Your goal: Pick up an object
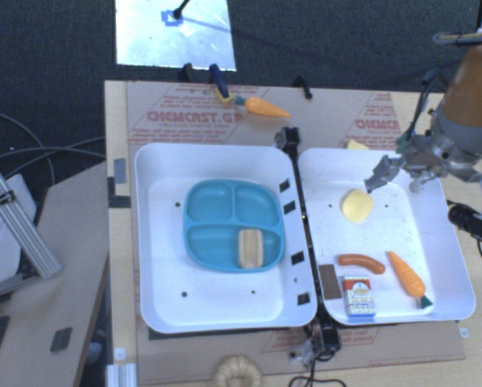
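Dark carpet (pixel 346 22) covers the floor around the bench. A shiny metal sheet (pixel 174 22) lies on it, catching the light. Black cables (pixel 39 147) trail at left.

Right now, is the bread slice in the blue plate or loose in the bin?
In the plate. The bread slice lies flat in the lower right compartment of the blue plate, inside the left bin.
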`<state>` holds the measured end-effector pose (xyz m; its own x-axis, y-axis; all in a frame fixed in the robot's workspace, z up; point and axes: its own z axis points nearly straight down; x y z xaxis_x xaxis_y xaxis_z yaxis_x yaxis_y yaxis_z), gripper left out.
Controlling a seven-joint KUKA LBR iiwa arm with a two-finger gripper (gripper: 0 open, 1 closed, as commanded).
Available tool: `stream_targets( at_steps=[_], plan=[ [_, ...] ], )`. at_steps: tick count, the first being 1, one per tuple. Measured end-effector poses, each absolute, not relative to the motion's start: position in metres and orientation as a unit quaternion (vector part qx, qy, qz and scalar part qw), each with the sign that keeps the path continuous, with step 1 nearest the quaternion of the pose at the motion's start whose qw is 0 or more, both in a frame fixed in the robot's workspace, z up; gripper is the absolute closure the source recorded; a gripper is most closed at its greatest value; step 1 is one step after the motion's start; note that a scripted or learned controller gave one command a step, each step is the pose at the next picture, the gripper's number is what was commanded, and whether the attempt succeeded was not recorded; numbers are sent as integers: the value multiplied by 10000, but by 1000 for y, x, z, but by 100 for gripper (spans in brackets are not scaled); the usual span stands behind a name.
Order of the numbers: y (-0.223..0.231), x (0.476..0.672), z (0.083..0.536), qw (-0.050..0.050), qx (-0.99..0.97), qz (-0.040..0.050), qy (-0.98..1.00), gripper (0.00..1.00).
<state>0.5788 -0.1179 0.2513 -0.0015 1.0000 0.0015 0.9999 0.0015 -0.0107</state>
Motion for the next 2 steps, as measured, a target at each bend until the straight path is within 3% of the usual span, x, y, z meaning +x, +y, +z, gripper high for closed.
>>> stream_targets(
  at_steps=[1,2],
  plan=[
    [-118,581,258,-4,-7059,-5,-7083,0],
    [-114,584,196,15,-7065,10,-7077,0]
  ],
)
